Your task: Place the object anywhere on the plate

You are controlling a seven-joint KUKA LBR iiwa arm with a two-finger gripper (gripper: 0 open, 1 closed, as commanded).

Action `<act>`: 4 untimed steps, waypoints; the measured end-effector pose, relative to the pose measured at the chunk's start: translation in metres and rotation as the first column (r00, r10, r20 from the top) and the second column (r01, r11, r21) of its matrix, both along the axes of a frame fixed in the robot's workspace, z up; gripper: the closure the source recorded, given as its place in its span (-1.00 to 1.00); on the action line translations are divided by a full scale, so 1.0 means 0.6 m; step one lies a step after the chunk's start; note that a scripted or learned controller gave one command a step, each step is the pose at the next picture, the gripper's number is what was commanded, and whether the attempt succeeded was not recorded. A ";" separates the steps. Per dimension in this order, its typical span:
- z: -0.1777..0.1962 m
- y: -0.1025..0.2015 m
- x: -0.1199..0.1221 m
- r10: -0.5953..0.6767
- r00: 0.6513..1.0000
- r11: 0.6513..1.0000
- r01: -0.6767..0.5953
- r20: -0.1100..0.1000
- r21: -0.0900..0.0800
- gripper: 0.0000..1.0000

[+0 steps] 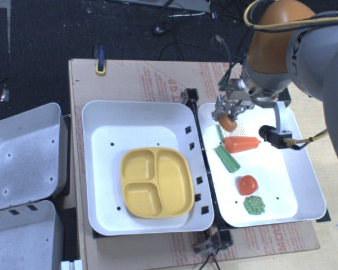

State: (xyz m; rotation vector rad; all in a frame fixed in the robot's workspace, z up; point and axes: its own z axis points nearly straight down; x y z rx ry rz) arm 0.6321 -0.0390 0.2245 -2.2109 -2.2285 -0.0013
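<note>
Over in the left bin (96,151) sits the yellow plate (156,182), three compartments, all bare, so nothing has landed on it. That alone tells me the job is far from finished.

Moving across the divider to the right bin (304,179), the food is spread out along its near side: a green stick (227,158) lying at a slant, a carrot (241,144) just above it and touching or nearly touching its upper end, a tomato (247,184) further down, and a broccoli piece (254,205) just below that.

At the top left corner of this bin the end effector (230,116) hangs off the arm, and a small orange-brown piece (228,123) sits right at its tip, apparently pinched between the fingers and raised a little above the bin floor, though from here I would not swear how firm the hold is.

My reading: the pick looks made or nearly made. What is left is the carry across the divider into the left bin and the release somewhere on the plate.
</note>
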 end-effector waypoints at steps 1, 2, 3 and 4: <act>-0.007 0.105 -0.007 0.001 1.000 1.000 -0.001 0.000 0.000 1.00; 0.021 0.192 -0.005 0.001 1.000 1.000 -0.001 0.003 0.000 1.00; -0.005 0.241 -0.017 -0.002 1.000 1.000 0.002 -0.002 -0.002 1.00; -0.004 0.237 -0.016 -0.005 1.000 1.000 0.005 0.000 -0.003 -1.00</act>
